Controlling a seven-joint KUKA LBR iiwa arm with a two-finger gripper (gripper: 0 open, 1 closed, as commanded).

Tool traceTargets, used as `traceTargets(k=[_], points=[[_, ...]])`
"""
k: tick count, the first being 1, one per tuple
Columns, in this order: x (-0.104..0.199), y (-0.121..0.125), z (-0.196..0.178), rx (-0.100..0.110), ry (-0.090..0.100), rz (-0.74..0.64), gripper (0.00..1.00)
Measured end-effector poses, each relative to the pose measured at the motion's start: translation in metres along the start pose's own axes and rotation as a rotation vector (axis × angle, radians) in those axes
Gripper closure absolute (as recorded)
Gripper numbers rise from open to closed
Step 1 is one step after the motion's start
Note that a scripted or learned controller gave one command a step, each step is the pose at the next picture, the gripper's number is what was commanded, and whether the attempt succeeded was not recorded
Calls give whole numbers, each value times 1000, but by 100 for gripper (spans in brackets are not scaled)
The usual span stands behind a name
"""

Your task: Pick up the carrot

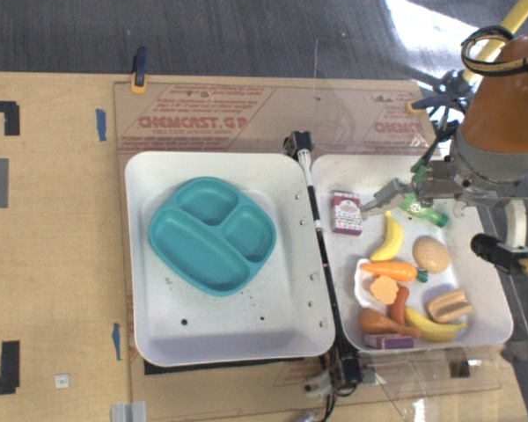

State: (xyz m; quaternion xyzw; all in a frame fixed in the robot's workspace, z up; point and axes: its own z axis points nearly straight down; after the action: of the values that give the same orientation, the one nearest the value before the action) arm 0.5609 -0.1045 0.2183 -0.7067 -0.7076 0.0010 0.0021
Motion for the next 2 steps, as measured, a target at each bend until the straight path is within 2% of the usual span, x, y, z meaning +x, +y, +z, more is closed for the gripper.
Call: traceTargets(k=[1,2], points=[[-7,-80,95,7,1,-56,0],[10,-69,136,4,3,79,0]])
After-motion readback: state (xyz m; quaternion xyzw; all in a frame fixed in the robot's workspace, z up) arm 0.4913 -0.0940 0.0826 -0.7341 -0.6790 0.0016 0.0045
